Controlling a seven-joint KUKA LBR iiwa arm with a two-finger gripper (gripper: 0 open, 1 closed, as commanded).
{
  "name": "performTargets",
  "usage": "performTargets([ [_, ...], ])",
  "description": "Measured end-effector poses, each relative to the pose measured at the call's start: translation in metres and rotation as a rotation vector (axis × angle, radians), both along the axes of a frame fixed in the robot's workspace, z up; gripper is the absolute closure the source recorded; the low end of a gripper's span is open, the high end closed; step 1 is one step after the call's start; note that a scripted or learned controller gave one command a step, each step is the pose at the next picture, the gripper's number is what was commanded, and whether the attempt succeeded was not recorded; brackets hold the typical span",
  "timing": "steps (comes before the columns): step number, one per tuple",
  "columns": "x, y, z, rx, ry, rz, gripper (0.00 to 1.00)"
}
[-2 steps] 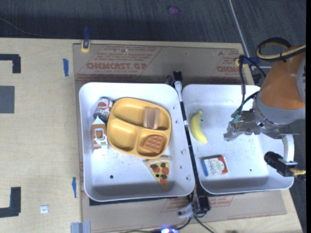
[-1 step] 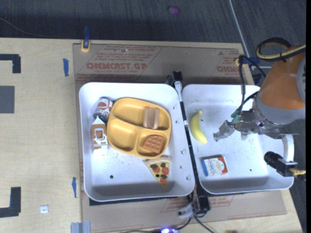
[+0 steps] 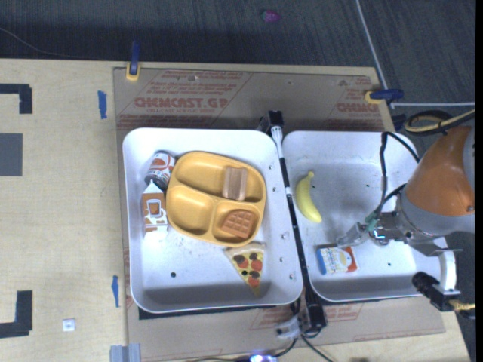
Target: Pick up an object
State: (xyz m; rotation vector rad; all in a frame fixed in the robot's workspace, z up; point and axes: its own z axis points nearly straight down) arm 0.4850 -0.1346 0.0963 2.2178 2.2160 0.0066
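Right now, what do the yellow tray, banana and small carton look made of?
Tray: likely moulded plastic, matte mustard, with smooth rounded compartments. Banana: probably a plastic toy, uniform unblemished yellow, though real fruit can't be ruled out. Carton: looks like printed cardboard, with flat faces and coloured graphics.

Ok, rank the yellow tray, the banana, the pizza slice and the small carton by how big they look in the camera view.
1. yellow tray, by far the largest.
2. banana.
3. pizza slice and small carton look about alike; I won't rank them.

Right bin's (image 3: 332, 145) far half is bare, banana (image 3: 306, 197) at left.
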Motion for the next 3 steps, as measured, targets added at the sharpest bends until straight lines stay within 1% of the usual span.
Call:
performTargets([
  [1,-0.001,-0.041,-0.006,0.005,-0.004,0.003,0.0],
  [2,0.0,-0.044,0.005,-0.005,-0.011,0.001,1.0],
  [3,0.023,0.039,0.05,0.002,0.005,0.002,1.0],
])
